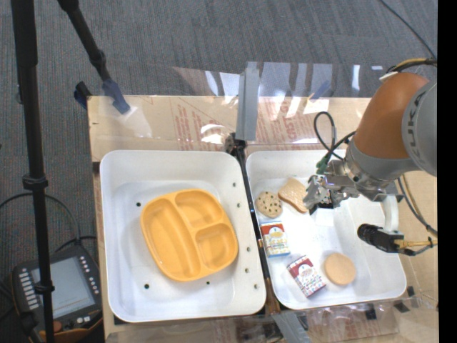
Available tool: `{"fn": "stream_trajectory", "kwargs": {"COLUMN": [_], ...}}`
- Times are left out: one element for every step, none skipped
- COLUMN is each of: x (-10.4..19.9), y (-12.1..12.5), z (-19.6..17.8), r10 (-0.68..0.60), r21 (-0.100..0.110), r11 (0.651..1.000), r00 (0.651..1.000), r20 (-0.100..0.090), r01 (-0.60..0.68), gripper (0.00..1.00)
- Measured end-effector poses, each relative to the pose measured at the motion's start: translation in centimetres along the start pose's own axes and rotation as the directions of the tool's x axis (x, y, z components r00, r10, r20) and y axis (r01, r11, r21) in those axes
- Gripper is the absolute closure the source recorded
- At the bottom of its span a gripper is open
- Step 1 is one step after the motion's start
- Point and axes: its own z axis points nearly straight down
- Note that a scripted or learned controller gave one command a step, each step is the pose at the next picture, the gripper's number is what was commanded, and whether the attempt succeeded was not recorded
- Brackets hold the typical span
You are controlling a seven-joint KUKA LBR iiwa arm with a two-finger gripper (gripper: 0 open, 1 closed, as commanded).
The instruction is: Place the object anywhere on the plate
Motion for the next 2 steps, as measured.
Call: {"fn": "stream_trajectory", "kwargs": {"x": [5.5,12.5], "y": [-0.4,2.6], "z": [-0.3,-0.3], "r10": [-0.075,-0.037], "r21": [0.002,0.001], "r11": [0.997,0.999], "r00": [0.997,0.999], "r20": [0.001,0.002], "r01": [0.075,0.037], "gripper": [1.0,1.0]}}
